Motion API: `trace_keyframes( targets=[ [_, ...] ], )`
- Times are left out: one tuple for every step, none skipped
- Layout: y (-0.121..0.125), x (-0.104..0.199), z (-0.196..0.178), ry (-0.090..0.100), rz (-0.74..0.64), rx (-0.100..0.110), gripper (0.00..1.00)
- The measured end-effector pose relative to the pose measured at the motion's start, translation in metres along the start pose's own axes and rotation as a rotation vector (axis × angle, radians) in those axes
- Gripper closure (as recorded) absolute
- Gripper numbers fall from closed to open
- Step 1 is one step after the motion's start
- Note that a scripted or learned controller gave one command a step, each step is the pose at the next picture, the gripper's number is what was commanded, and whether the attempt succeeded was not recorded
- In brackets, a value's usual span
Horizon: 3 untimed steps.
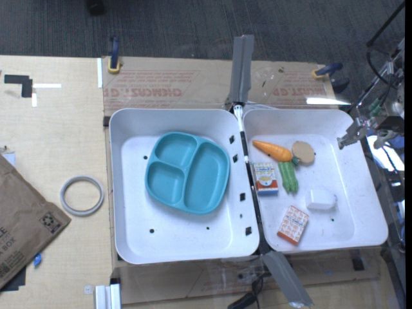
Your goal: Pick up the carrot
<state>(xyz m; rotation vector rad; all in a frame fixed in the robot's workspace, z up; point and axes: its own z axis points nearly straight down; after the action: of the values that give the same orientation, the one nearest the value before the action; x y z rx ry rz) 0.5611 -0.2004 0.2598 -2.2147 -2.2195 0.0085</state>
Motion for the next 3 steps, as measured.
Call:
trace_keyframes(
  targets=[
    [0.033, 0.038, 0.089, 0.0, 0.048, 0.0, 0.0],
    [-0.015, -0.003, 0.072, 0.0, -0.187, -0.005, 0.0],
    [-0.032, 0.003, 0.097, 0.002, 0.011, -0.001, 0.0]
  ],
)
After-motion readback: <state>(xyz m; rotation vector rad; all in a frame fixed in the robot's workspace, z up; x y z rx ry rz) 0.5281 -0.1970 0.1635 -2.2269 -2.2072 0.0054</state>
